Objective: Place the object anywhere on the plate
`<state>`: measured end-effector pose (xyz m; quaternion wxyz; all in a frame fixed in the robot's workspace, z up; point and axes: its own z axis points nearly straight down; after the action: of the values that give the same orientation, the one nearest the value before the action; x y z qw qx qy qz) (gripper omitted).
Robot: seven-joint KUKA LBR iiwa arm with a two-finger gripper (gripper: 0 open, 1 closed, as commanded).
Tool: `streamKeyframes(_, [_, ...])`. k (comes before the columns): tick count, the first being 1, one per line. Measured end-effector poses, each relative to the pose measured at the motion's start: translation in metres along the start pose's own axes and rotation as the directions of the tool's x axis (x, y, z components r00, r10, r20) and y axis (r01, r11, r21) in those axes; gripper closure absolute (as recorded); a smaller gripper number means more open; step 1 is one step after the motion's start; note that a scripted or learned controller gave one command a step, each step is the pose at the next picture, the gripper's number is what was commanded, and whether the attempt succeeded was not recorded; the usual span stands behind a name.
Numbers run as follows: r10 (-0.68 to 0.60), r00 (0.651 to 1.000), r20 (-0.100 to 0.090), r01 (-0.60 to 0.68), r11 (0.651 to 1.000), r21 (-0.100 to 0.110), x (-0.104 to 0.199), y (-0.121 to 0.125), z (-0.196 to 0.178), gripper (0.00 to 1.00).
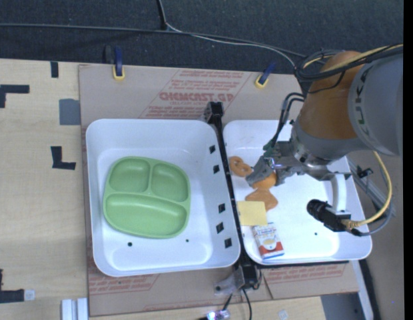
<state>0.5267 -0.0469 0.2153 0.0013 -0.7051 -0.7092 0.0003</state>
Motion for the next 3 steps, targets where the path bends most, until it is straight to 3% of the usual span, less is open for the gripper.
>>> streamKeyframes(3, [-0.003,1.000,-0.001,0.003,1.000,-0.001,0.161,0.031,0.006,1.00])
